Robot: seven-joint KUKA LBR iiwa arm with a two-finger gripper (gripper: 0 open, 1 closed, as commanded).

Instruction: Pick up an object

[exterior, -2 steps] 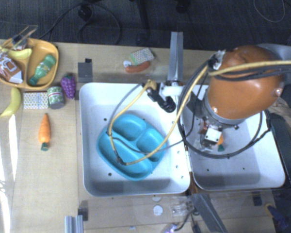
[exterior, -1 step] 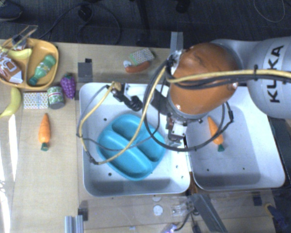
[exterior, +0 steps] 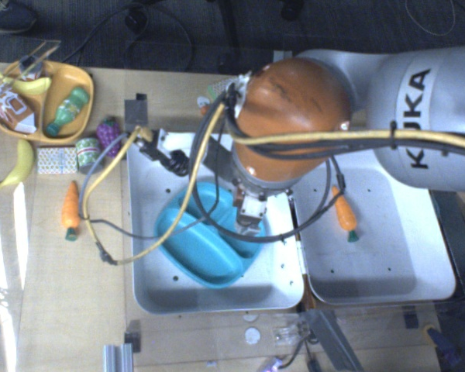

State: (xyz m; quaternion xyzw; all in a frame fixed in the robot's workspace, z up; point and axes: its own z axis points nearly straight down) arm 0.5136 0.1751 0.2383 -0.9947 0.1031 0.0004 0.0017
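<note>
Presently | end effector (exterior: 249,212): low in left bin (exterior: 143,281), over blue dish (exterior: 204,248); grip state cannot be told | toy carrot (exterior: 345,213): right bin (exterior: 387,285) | second carrot (exterior: 70,208): table (exterior: 62,301), left of bins

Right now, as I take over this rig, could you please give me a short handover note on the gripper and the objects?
Gripper: low in the left bin, right over the blue dish; the wrist hides whether its fingers are open or shut.
Objects: the blue dish lies in the left bin; a toy carrot lies in the right bin, apart from the gripper. A second carrot and a banana lie on the bench to the left of the bins.
Done: no lift visible.
Left: grasp and raise one object.
</note>
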